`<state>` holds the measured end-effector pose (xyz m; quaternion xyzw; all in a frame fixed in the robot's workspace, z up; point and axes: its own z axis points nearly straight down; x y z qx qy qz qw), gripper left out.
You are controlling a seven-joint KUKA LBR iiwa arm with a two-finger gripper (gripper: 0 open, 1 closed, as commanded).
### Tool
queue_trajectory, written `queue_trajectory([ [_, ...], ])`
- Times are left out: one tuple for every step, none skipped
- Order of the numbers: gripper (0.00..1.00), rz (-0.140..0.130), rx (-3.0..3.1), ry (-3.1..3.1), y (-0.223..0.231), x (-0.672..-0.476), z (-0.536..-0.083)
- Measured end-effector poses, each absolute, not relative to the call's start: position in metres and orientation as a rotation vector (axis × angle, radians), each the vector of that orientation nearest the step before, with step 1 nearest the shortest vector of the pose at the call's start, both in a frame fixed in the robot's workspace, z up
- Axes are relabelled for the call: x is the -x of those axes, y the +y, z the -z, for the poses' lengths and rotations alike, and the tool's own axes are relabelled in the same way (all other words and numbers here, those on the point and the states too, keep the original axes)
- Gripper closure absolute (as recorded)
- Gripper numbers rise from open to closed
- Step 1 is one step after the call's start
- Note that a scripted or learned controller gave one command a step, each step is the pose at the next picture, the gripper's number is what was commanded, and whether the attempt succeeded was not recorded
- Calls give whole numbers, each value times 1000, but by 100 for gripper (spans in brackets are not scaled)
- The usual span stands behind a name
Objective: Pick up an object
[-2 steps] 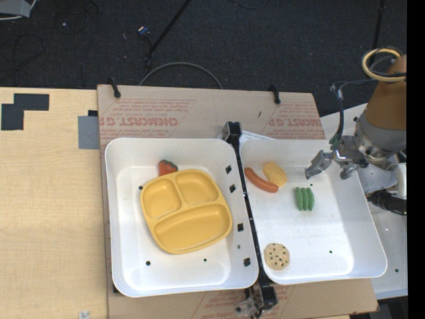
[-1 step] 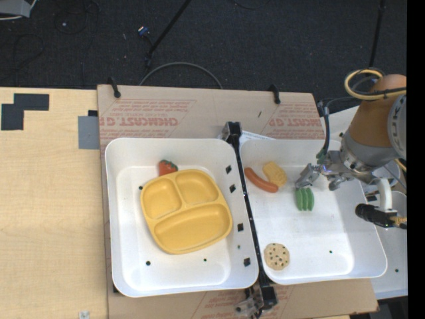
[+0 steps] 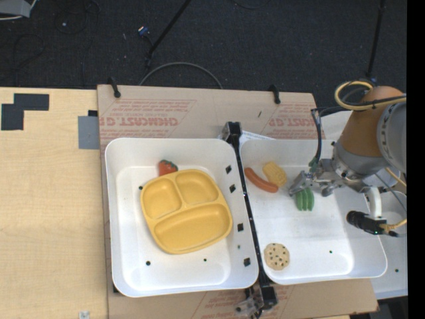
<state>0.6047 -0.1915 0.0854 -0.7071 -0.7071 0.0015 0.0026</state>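
Green toy vegetable [image 3: 304, 199] lies in the right bin [image 3: 332, 271], near its far right corner, and my tool [image 3: 309, 183] is directly over its top end. If my tool is wide or narrow, I cannot tell. I judge the piece light, stiff and a little slippery, so I should take it across the middle of its short body.
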Motion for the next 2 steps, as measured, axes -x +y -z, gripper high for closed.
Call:
queue_trajectory([
  [100,-3,2219,-2219,-192,-605,-98],
  [100,2,2220,-2225,-186,-612,-145],
])
